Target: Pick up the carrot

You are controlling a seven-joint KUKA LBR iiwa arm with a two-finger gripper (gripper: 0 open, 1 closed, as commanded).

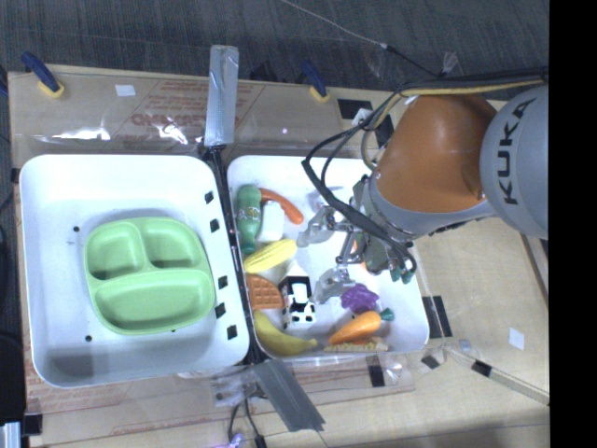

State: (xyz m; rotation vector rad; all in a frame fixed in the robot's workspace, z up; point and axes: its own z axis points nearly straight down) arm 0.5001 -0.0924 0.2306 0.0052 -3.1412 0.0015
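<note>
The carrot (357, 327), orange with a green top, lies near the front wall of the right bin (410, 320), just below a purple bunch of grapes (359, 297). My gripper (326, 253) hangs over the middle of that bin, up and to the left of the carrot and apart from it. Its two metal fingers (333, 282) are spread open, and bare bin floor shows between them. The orange wrist band and cables hide the bin's right side.
The right bin also holds a green bottle (248, 211), a thin orange-red piece (283, 205), corn (270, 255), a waffle (264, 292), a black-and-white block (298, 301) and a banana (280, 339). A green divided plate (147, 273) sits in the left bin (37, 250).
</note>
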